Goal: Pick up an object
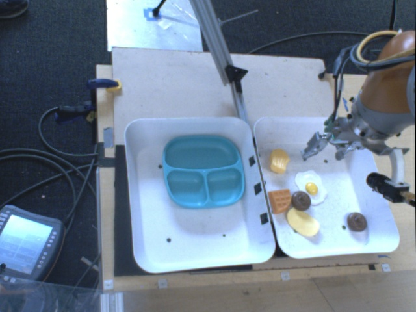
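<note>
My gripper (329, 150) hangs over the back of the right bin (377, 239), open, with nothing between its fingers. Below it and slightly left lies a toy fried egg (311, 188). A yellow rounded piece (279, 160) sits left of the gripper, near the bin's left wall. Toward the front lie an orange block (280, 201), a brown round piece (301, 201) touching the egg, and a yellow oval piece (303, 223). A second brown round piece (356, 221) rests at the front right.
The left bin (149, 239) holds a blue divided plate (203, 171). A slanted metal pole (214, 31) runs down to the ridge between the bins. A black part of the arm (388, 187) overhangs the right bin's right edge.
</note>
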`<action>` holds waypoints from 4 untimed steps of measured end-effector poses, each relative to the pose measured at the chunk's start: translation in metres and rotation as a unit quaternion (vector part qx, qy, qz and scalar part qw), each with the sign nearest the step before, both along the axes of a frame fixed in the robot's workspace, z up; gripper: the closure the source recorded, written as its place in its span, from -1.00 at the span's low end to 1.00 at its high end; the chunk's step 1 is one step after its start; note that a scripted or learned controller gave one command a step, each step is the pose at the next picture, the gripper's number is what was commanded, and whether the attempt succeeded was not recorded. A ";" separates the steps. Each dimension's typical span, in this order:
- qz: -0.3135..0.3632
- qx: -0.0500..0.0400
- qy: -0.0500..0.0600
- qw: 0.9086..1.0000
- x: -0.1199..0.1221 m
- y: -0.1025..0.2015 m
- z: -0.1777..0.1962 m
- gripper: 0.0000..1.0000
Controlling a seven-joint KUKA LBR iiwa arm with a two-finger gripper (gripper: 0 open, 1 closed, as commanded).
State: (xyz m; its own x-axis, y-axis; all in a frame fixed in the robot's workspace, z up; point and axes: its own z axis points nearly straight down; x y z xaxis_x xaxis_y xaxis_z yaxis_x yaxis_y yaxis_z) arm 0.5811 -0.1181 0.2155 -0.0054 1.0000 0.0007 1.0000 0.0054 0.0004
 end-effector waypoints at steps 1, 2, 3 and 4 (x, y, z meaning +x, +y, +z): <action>-0.001 0.000 0.000 1.000 0.000 0.000 0.000 -1.00; -0.002 0.000 0.002 1.000 0.000 0.005 -0.062 -1.00; -0.003 0.000 0.002 1.000 0.002 -0.004 -0.109 -1.00; -0.002 -0.001 -0.001 1.000 0.004 -0.004 -0.124 -1.00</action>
State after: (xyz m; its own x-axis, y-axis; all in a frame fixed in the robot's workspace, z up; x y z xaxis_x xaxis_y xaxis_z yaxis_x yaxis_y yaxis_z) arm 0.5847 -0.1223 0.0920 -0.0008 1.0000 -0.0012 1.0000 0.0008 0.0024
